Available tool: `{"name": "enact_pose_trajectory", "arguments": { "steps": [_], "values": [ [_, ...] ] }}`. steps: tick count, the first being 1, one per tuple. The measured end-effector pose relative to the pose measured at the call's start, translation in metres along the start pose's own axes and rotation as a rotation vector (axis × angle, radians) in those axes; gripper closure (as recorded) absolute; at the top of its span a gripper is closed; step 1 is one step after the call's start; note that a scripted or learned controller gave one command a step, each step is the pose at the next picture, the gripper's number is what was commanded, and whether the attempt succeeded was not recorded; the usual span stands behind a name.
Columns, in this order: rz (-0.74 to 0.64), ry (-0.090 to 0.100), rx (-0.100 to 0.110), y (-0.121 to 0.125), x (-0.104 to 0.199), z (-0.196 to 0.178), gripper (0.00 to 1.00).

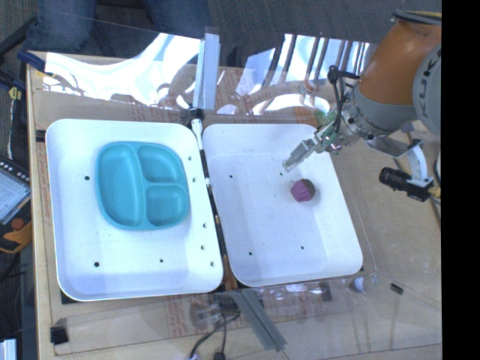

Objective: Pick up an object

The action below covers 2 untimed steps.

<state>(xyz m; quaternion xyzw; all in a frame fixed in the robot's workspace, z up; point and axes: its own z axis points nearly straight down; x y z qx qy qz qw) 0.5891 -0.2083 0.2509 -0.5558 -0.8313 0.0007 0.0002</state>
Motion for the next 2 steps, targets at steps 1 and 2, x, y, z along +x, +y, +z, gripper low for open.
{"name": "enact_pose_trajectory", "arguments": {
  "steps": [1, 2],
  "values": [
    [-0.045, -0.001, -0.001, 0.014, -0.005, 0.013, 0.00],
    [-0.045, 0.002, 0.001, -0.017, 0.007, -0.019, 0.00]
  ]
}}
